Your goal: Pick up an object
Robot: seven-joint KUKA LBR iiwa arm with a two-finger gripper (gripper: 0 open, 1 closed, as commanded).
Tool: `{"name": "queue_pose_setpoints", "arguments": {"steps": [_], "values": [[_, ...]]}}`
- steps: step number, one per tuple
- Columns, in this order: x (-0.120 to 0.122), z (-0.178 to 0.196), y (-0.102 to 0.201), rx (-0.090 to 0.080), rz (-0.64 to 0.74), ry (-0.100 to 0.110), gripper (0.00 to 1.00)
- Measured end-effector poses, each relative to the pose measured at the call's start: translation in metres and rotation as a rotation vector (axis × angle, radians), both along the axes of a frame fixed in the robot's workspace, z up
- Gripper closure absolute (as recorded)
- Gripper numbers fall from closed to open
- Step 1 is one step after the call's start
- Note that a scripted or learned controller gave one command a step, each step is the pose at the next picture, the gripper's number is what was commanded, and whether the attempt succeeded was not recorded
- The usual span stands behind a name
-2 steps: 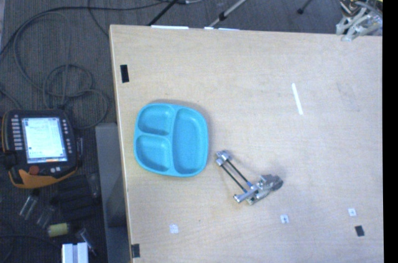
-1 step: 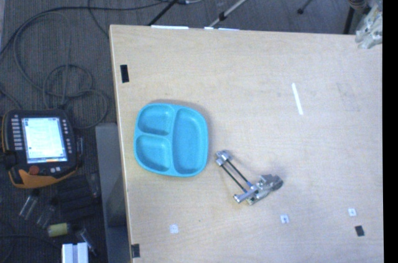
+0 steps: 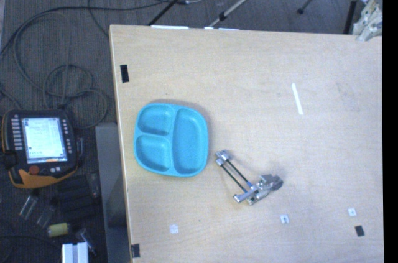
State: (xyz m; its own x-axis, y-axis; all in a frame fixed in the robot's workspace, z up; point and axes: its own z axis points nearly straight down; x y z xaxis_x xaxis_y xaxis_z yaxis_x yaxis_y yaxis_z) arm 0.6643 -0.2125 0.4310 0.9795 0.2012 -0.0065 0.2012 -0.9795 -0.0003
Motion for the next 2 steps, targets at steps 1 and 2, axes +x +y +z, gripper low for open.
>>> {"name": "queue_pose_setpoints", "arguments": {"steps": [1,2], "values": [[-0.0019,0.0003,-0.0102,0.0,-0.001,0.0,1.0],[-0.0056,0.0005,-0.0108,-0.001,0.001,0.001,1.0]]}}
